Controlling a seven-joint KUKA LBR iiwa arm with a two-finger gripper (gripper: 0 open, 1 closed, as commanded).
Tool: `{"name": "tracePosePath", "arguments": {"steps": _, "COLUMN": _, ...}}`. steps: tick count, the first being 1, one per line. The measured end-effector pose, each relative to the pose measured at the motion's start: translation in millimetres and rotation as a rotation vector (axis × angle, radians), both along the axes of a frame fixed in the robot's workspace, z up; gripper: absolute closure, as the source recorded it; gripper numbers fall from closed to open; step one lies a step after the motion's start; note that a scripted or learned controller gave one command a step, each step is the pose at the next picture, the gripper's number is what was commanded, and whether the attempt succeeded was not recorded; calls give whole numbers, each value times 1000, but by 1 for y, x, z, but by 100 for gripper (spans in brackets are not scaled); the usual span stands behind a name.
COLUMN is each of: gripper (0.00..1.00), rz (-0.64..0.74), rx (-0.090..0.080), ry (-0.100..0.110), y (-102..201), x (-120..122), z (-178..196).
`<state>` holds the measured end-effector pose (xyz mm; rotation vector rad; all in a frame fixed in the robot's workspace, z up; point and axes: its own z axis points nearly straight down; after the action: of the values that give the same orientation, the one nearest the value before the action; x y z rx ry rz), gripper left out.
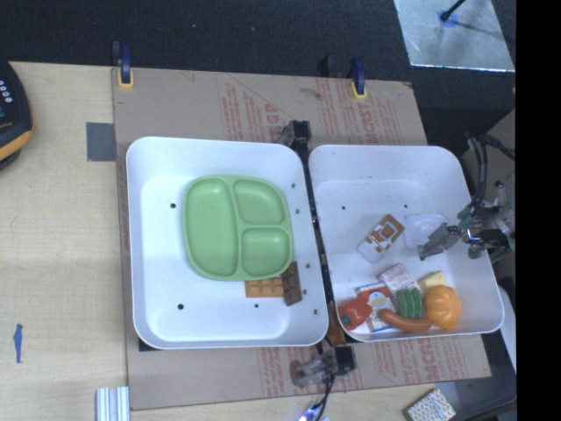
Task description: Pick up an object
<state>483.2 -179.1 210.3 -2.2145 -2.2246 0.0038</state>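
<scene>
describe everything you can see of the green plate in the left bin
The green plate is a pale green, rounded-square tray, apparently matte plastic, divided into three compartments: one long one on its left and two smaller ones on its right. It lies flat, face up and slightly rotated, near the middle of the left bin. Its lower edge meets or overlaps an orange block, with a brown block beside it.

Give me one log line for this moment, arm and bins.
two-finger gripper over right white bin, right edge | nothing seen held | toy food pile front corner | green divided plate in left white bin
</scene>
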Motion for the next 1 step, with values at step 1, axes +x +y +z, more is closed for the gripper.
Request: {"name": "tracePosePath", "arguments": {"steps": 1, "gripper": 0, "rz": 6, "rx": 4, "ry": 8, "y": 48, "x": 16, "z": -117}}
